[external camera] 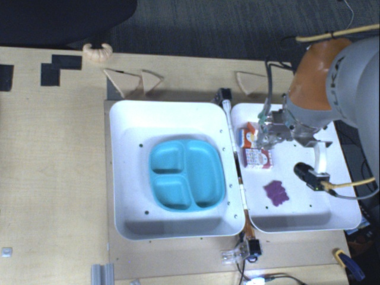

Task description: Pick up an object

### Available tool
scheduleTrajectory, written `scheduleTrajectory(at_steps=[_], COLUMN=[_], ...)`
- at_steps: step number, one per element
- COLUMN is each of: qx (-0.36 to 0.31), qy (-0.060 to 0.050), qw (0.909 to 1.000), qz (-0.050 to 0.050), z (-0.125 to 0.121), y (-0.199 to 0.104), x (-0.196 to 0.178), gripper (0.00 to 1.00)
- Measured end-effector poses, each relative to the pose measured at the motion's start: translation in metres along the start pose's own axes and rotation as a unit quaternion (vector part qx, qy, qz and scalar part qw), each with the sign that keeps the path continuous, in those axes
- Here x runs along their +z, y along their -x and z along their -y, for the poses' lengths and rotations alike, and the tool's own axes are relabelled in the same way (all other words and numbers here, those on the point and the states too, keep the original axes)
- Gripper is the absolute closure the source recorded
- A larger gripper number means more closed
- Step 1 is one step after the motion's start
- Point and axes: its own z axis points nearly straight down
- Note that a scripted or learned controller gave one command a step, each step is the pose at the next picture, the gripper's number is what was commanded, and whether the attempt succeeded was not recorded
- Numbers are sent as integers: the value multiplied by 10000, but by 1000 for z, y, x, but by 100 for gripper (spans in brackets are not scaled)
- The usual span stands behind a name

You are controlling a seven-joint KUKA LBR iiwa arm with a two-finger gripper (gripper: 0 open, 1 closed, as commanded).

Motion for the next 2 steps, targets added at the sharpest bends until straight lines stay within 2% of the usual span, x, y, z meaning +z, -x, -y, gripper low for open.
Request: scheduleTrajectory(at_steps=[1, 2], qx=[-6, -8], qy=[14, 0], qw=[10000, 10000], qz=[16, 14], z=[-84, -84], y=[23, 23], x=[-78, -77], gripper=[100, 0])
